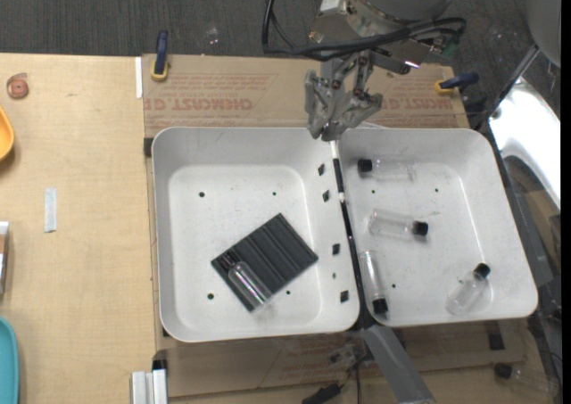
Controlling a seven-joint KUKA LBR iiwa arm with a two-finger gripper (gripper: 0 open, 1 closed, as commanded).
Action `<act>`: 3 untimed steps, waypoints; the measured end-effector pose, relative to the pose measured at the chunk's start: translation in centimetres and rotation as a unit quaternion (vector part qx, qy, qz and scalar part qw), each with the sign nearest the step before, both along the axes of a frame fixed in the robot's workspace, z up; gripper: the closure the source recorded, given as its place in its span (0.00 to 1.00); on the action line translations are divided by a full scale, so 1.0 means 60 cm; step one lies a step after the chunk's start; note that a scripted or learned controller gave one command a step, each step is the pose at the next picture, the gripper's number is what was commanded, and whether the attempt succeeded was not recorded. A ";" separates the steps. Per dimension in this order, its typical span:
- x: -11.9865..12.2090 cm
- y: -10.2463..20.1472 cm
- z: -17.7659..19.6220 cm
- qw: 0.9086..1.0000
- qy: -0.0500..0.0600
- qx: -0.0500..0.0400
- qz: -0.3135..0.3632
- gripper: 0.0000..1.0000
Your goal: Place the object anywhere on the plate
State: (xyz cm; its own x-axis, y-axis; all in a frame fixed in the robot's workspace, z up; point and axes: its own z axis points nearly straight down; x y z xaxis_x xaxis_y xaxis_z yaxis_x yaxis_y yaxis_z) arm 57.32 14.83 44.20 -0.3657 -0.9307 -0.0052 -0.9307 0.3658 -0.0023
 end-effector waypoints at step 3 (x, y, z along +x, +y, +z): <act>0.147 0.114 -0.071 0.877 -0.001 0.002 0.481 1.00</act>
